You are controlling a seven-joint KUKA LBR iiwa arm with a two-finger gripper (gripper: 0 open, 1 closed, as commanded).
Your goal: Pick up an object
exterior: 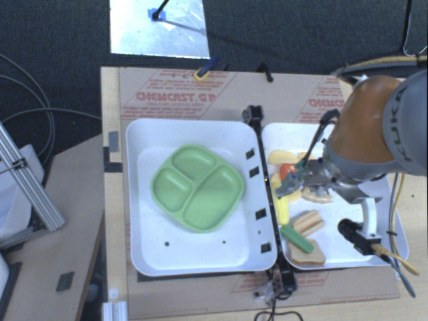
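A grey arm (374, 132) fills the right of the frame, its pincer (289, 184) low over toy food (302, 229) in the right bin (334, 263); its opening cannot be told. The toys look light, stiff and smooth; grasping a narrow middle seems best.

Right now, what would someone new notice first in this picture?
The green divided plate lies alone in the left bin. The grey arm with its orange band comes in from the right, its gripper low over a heap of toy food in the right bin.
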